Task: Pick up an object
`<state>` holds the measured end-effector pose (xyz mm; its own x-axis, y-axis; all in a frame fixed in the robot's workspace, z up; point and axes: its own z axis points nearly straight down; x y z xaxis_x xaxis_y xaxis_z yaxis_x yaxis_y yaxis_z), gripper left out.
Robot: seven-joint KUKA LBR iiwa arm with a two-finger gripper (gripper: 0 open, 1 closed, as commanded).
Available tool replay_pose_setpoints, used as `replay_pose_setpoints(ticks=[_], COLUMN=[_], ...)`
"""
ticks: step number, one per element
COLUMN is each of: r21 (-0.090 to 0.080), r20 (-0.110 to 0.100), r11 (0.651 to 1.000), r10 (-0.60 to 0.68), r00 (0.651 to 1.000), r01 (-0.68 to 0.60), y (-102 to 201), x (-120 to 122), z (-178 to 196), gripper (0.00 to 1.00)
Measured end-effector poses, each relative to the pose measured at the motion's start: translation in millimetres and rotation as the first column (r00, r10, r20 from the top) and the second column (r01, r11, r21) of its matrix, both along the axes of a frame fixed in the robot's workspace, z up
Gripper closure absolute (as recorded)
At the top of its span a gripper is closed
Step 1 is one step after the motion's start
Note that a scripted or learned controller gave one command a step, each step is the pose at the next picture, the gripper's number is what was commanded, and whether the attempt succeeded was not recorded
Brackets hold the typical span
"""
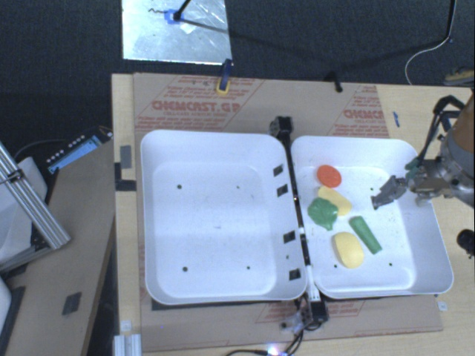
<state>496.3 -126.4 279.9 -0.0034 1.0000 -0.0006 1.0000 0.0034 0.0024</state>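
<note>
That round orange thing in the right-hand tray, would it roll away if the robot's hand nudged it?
Probably. The round orange object looks smooth and ball-like, so a nudge could send it rolling across the flat floor of the shallow white right bin. The yellow lump just beside it might stop it on that side. It looks like a small toy, so likely light.

I saw dark carpet [334,21] around my bench [193,99], a shiny metal sheet [174,21] lying beyond it.

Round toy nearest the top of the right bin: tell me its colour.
Orange-red. The round toy shows clearly in the camera view, lying in the right bin.
</note>
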Motion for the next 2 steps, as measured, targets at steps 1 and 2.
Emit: replay_pose_setpoints(ticks=[1,2], r21=[0.004,0.003], r20=[-0.015,-0.006], r11=[1.000,1.000], r10=[-0.001,-0.002], r00=[1.000,1.000], r01=[0.001,0.002], y=[12,40], x=[15,-11], z=[-177,-197], gripper=[0.00,0.00])
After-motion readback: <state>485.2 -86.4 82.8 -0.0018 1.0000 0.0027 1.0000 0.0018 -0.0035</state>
